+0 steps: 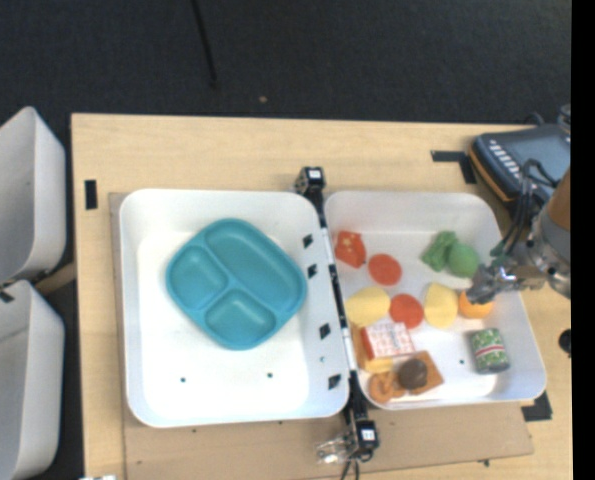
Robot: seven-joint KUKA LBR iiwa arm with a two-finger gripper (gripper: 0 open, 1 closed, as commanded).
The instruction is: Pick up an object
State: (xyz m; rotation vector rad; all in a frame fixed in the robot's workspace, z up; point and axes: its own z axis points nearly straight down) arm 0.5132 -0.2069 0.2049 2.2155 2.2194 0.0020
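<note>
Nearest the lens, toy foods crowd the right bin [417, 205] for picking, and the gripper [484, 290] hangs at its right side over an orange piece [476, 307], grip state unreadable.

Claw [484, 290] low, arm entering from right.

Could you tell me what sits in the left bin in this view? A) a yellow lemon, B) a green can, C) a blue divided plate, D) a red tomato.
C: the blue divided plate lies alone in the left bin, while the food items, such as the green can, sit in the right bin.
</note>
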